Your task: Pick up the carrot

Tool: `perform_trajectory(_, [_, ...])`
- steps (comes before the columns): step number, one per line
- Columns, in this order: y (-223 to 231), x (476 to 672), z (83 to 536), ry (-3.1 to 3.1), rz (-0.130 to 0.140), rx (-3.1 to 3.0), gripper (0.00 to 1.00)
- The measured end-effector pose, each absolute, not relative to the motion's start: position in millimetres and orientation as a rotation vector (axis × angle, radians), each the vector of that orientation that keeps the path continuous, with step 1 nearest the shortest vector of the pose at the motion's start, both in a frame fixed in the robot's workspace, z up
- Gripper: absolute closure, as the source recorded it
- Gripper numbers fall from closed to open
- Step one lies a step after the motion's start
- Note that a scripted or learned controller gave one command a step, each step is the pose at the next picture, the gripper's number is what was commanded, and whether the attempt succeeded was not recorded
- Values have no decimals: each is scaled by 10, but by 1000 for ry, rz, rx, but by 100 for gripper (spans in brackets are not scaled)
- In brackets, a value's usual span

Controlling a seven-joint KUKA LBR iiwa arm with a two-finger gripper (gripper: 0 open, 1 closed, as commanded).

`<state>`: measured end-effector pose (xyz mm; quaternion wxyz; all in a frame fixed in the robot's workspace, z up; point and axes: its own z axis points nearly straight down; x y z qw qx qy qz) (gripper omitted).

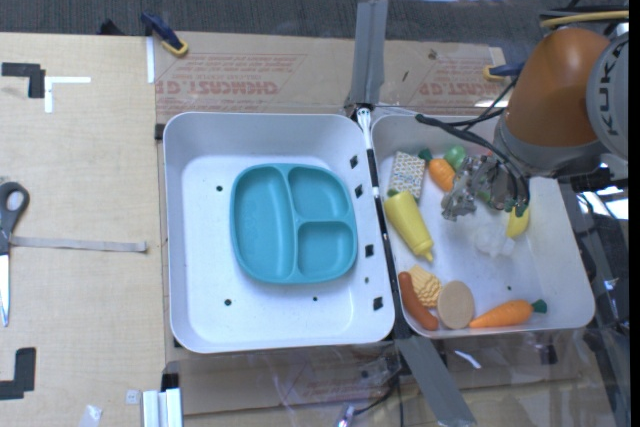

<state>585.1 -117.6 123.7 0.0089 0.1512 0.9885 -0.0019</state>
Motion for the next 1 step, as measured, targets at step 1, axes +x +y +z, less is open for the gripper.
perform_trajectory(1, [-1173,5850,1234,3088,-5,473,0])
